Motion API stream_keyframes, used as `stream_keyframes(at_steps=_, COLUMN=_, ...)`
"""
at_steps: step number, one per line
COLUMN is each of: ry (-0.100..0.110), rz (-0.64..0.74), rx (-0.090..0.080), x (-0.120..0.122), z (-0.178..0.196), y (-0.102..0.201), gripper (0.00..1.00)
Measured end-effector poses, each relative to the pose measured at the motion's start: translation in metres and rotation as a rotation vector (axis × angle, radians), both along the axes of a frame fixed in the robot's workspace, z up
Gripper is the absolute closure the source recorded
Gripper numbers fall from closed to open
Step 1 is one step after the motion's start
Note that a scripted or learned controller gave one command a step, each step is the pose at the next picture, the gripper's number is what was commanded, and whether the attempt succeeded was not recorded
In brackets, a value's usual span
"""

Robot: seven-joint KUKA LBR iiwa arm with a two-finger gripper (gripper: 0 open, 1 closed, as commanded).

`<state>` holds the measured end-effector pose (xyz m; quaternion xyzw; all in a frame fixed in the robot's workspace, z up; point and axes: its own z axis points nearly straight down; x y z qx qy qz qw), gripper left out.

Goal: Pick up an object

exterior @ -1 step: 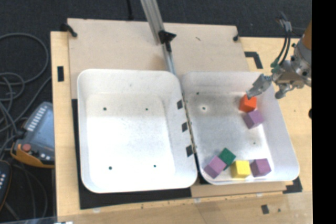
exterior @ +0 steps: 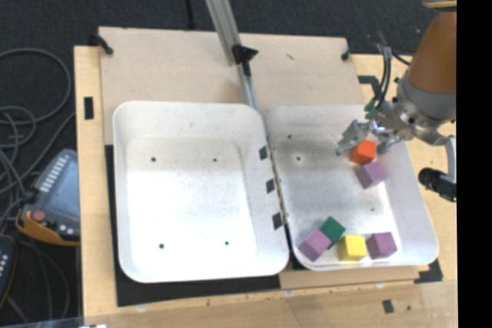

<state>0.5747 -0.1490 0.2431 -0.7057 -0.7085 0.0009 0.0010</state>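
Arm enters from 3 o'clock, orange band up at approx 1–2 o'clock, grey wrist just below it. Wrist angled down twd 8 o'clock. Gripper (exterior: 367, 140) at end of wrist, fingers pointing approx 8 o'clock, w/ an orange block (exterior: 364, 152) between the fingertips.

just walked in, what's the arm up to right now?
The arm reaches in from the right, its gripper low over the right bin, right at an orange block. Whether it actually has the block can't be told. A purple block lies just beside it. Along the bin's near edge lie a green block, a yellow block and two more purple ones.
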Motion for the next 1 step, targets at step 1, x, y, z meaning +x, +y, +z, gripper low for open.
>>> stream_keyframes(at_steps=1, ry=0.005, rz=-0.009, rx=-0.002, x=-0.0559, z=-0.103, y=-0.0659, gripper=0.0)
